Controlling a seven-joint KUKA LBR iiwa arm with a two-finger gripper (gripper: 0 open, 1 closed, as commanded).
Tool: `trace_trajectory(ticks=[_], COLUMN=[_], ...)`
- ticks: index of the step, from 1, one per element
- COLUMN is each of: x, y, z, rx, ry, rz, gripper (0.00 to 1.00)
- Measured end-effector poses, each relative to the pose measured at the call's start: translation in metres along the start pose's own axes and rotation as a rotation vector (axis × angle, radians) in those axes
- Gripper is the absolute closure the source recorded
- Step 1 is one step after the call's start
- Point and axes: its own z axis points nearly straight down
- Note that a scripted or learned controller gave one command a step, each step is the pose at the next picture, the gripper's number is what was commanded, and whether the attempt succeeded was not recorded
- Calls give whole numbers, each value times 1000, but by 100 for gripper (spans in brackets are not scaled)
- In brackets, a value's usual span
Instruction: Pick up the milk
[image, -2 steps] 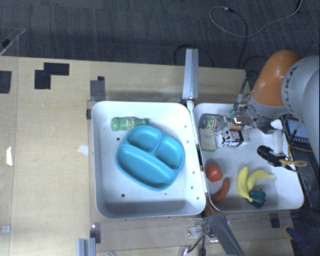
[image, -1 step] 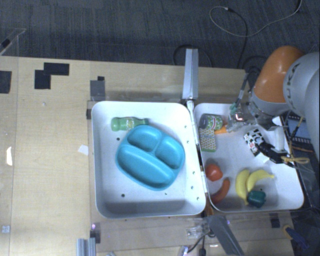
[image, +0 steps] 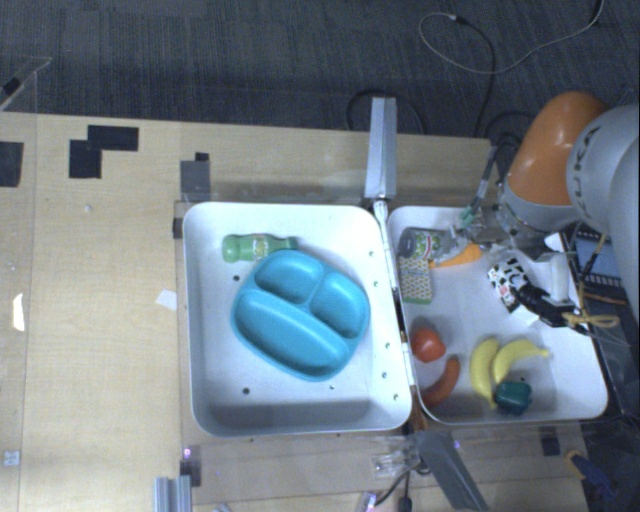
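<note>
The milk (image: 507, 281) is a small carton with black and white cow patches. It sits in the right bin (image: 560, 405), near that bin's middle right. The gripper (image: 497, 250) hangs over the bin's far right part, below the grey wrist and the orange band. The carton lies right at its lower end, and I cannot make out whether it is touching or held.
In the right bin there are also a can (image: 421, 243), a grey-green packet (image: 417, 281), a carrot (image: 459, 256), a tomato (image: 428, 344), a sausage (image: 441, 379), bananas (image: 499, 362) and a teal object (image: 512, 397). The left bin (image: 205, 330) holds a blue divided plate (image: 300, 312) and a green bottle (image: 255, 246).
</note>
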Motion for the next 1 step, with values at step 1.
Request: trace_trajectory(ticks=[1], x=[-62], y=[-24], z=[-48], rx=[30], ry=[4], rz=[-72], gripper=[0])
